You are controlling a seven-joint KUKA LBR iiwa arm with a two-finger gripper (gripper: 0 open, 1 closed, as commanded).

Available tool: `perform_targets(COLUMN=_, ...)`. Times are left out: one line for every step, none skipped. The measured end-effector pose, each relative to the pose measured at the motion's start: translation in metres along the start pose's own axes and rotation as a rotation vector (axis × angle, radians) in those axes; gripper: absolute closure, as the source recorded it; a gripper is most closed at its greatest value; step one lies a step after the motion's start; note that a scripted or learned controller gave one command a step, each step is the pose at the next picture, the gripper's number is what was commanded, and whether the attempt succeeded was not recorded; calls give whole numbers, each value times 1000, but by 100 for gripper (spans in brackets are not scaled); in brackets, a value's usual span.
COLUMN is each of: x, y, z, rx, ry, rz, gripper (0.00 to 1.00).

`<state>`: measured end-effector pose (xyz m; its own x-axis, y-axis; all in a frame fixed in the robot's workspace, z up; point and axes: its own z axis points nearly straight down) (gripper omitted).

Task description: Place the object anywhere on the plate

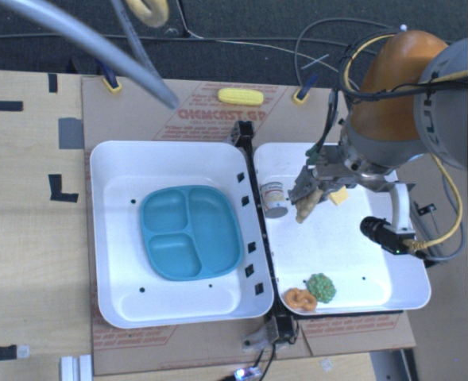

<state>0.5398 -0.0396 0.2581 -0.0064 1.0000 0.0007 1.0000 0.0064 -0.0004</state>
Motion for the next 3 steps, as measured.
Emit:
perform_targets(x=54, y=-1, z=-1, rx=0, ry=0, rz=0, gripper=100)
perform_targets(x=100, y=4, z=19, rx=3, ry=-1, rz=1, gripper=100)
perform_targets(x=157, y=17, z=30, rx=3, ry=0, rz=0, gripper=100)
